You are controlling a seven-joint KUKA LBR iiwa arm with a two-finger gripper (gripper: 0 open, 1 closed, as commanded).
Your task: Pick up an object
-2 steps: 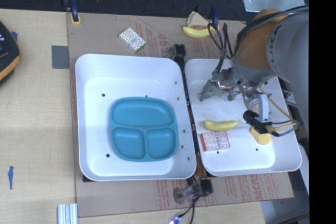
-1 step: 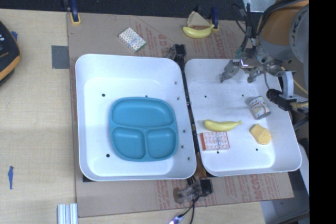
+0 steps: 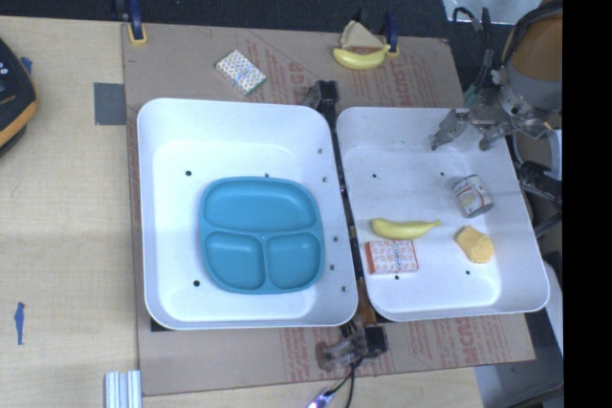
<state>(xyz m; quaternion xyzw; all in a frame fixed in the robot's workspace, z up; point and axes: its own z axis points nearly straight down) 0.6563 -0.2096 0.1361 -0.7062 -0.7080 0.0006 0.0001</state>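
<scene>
The right bin point(image 3: 402, 153) holds a yellow banana point(image 3: 404, 227), a red and white packet point(image 3: 391, 257), a small grey can point(image 3: 470, 195) and a yellow spongy lump point(image 3: 475, 245). My gripper point(image 3: 469, 133) hangs over the bin's far right corner, above and behind the can, with its fingers spread apart and nothing between them. The left bin point(image 3: 172, 139) holds a blue divided plate point(image 3: 260, 233).
Outside the bins, on the cardboard at the back, lie a second banana point(image 3: 360, 57) beside a sandwich-like toy and a small patterned packet point(image 3: 240, 71). A black and yellow device point(image 3: 11, 96) sits at the far left edge. Clamps hold the bins at front and back.
</scene>
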